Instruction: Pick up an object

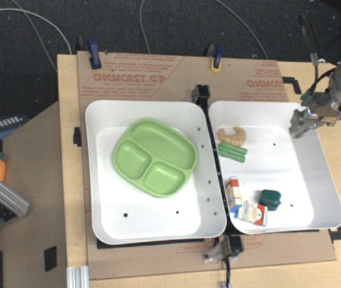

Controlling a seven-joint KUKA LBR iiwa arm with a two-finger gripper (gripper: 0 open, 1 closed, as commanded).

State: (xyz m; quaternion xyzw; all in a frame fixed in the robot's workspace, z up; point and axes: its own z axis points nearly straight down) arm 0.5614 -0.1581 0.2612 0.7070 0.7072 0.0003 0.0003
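My gripper (pixel 300 123) hangs over the far right corner of the right bin (pixel 314 179), well away from every object. In that bin's left half lie a tan curved piece (pixel 232 135), a green pod-shaped bar (pixel 232 152), a red and white carton (pixel 235 192), a colourful flat packet (pixel 252 213) and a dark green block (pixel 270 198). A light green divided plate (pixel 155 158) lies in the left bin (pixel 98 173). I see nothing held under the gripper.
The two bins meet at a central divider with black clamps at the far end (pixel 201 93) and near end (pixel 227 248). Blue clamps (pixel 93 54) hold the cardboard sheet at the back. The right bin's right half is bare white floor.
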